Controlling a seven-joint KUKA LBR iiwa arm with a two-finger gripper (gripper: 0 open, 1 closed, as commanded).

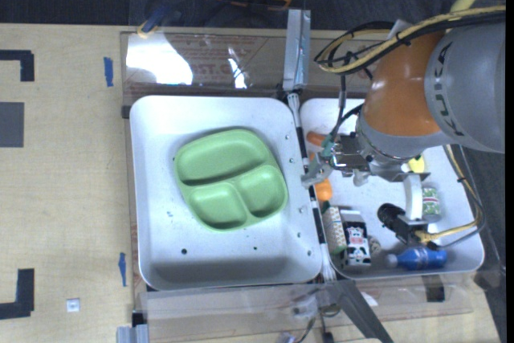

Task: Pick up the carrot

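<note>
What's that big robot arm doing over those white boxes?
The robot arm is reaching into the right bin, trying to pick up the carrot. Its claw sits low by the bin's left wall, right next to the orange carrot. I can't tell if it has grabbed it. The left bin holds a green divided plate.

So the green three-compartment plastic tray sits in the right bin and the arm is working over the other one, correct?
Not quite. The camera view shows the green three-compartment plastic tray in the left white bin, not the right. The grey and orange arm is working over the other bin, the right one, as you said.
</note>
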